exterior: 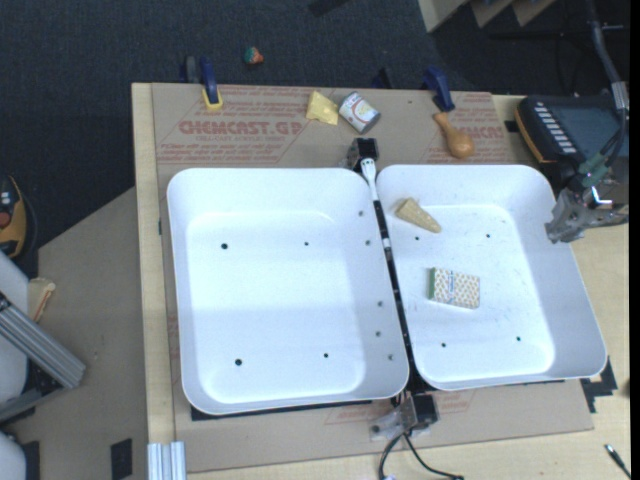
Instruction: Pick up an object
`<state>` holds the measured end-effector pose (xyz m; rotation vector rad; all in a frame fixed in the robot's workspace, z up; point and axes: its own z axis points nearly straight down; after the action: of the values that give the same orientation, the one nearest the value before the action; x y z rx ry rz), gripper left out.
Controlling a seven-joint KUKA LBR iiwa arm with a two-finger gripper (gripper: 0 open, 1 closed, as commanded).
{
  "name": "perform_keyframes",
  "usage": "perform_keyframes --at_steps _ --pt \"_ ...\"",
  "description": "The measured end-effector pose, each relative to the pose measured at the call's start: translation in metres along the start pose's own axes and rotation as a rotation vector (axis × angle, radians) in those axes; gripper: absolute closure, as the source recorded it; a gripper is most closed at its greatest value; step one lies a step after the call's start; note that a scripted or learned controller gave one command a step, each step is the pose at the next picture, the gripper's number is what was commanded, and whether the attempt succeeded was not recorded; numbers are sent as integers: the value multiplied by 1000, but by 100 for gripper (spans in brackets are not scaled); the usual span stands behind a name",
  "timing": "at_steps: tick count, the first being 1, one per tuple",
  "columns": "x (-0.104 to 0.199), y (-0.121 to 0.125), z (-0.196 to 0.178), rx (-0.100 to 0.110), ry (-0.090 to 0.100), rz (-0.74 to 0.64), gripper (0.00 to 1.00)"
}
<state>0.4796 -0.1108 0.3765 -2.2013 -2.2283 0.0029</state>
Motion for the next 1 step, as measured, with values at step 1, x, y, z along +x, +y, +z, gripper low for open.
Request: perform_keyframes --at_steps 1 --pt "13 4 -136 -26 -8 9 100"
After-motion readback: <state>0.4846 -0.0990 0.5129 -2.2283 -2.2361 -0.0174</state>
